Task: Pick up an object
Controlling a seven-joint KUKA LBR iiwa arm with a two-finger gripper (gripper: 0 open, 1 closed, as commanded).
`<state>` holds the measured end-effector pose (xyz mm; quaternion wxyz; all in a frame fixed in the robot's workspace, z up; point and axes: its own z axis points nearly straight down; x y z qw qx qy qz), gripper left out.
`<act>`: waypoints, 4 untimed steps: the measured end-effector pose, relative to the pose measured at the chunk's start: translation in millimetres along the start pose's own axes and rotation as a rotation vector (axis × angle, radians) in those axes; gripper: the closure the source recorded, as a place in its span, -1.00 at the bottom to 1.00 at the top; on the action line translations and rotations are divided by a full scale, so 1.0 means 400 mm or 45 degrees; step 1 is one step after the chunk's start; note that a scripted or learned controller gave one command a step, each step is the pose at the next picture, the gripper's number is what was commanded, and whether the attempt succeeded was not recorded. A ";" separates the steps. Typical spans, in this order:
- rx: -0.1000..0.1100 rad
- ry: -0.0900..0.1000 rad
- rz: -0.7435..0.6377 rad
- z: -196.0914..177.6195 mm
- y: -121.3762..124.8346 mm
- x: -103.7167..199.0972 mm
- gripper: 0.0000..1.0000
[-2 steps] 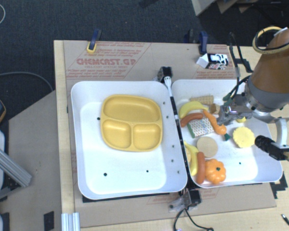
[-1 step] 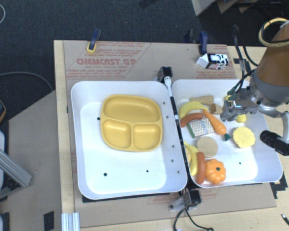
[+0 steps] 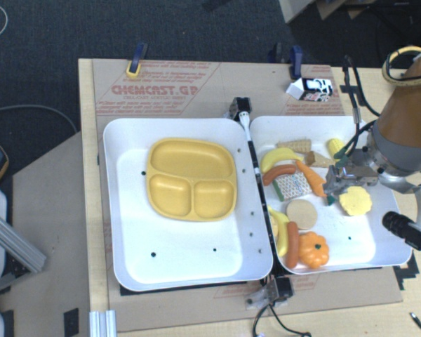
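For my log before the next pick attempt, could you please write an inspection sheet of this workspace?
Surface: bench covered with printed cardboard, bearing two white bins side by side.
Job's things: right bin holds toy food: banana, sausage, carrot, orange pepper, round cracker, yellow lumpy piece.
Clutter: yellow divided plate in left bin; black-and-white tag on the cardboard.
Grippers: gripper low in the right bin, between carrot and yellow piece; finger state unclear.
Cables: black cable along the arm; wires at the front edge.
Surroundings: dark carpet; clamps at the back edge.
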<state>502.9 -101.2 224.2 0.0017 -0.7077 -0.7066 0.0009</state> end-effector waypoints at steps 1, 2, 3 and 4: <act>-0.007 -0.001 -0.004 -0.027 -0.010 0.028 1.00; 0.001 0.000 -0.001 0.027 -0.007 0.027 1.00; -0.002 0.000 -0.001 0.004 -0.029 0.014 1.00; -0.001 0.000 -0.002 0.024 -0.010 0.018 1.00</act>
